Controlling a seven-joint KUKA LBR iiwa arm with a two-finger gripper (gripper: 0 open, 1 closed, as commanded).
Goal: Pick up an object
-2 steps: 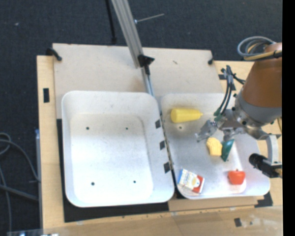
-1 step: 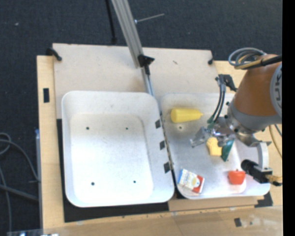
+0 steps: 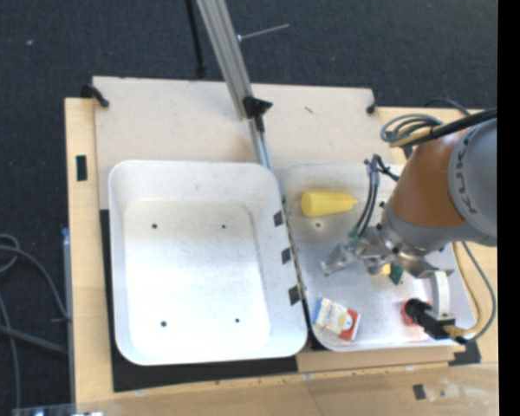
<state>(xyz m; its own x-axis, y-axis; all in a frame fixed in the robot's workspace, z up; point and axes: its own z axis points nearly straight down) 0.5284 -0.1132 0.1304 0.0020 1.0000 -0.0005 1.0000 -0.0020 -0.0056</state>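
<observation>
Matt white plastic bins [image 3: 139,189]

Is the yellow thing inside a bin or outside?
Inside: the yellow thing lies in the right bin, near its far rim.

Two white bins sit side by side on one bench [image 3: 173,120]: a left bin [image 3: 199,271] and a right bin [image 3: 373,315]. The left bin's floor bears four dark dots [image 3: 154,226]. The right bin holds four loose things: one yellow wedge [image 3: 328,203], one packet [image 3: 336,319] printed white, red and yellow, one red thing [image 3: 410,308] partly hidden, and one green thing [image 3: 396,274] too small to make out. Three black clips [image 3: 287,256] line the seam between the bins. One arm [image 3: 433,189] is over the right bin. One metal bar [image 3: 221,42] slants in from the top, and a few cables [image 3: 17,276] lie left of the bench
</observation>
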